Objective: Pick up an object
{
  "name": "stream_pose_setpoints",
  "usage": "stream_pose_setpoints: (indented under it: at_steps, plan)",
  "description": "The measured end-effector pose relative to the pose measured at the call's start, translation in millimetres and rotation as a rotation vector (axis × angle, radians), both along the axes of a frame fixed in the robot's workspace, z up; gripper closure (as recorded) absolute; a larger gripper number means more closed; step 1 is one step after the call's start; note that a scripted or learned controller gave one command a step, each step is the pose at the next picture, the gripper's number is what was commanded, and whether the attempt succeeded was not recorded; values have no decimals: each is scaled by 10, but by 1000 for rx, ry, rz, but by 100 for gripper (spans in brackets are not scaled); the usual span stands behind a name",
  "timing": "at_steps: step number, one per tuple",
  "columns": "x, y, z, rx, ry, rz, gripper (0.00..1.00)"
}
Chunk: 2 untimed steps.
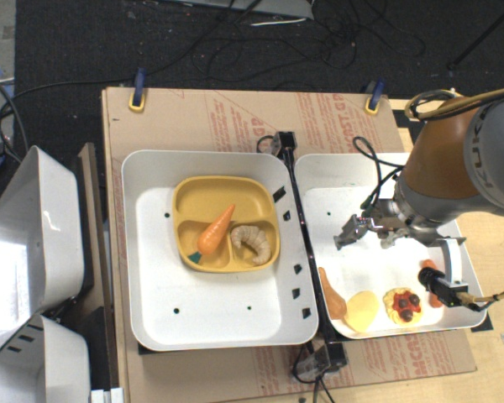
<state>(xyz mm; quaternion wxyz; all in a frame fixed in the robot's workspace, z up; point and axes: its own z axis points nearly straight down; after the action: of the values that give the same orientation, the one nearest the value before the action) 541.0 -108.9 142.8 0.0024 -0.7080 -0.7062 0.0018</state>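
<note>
My gripper hangs over the middle of the right bin, above bare white floor, with nothing seen in it. Toy food lies along that bin's front edge: an orange elongated piece, a pale yellow round piece and a small yellow tart with red and dark bits. A red-orange piece lies near the right wall, partly hidden by the robot. In the left bin a yellow divided plate holds an orange carrot and a pale shrimp.
The grey and orange arm covers the right bin's far right corner. A black divider runs between the two bins. Cables and dark floor lie beyond the bench's back edge.
</note>
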Motion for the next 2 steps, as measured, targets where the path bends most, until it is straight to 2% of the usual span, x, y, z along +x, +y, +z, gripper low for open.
stream_pose_setpoints:
  at_steps: [1,2]
  plan:
    - [-6,5,-531,0,-2,1,0]
    - [2,6,-406,0,-6,-1,100]
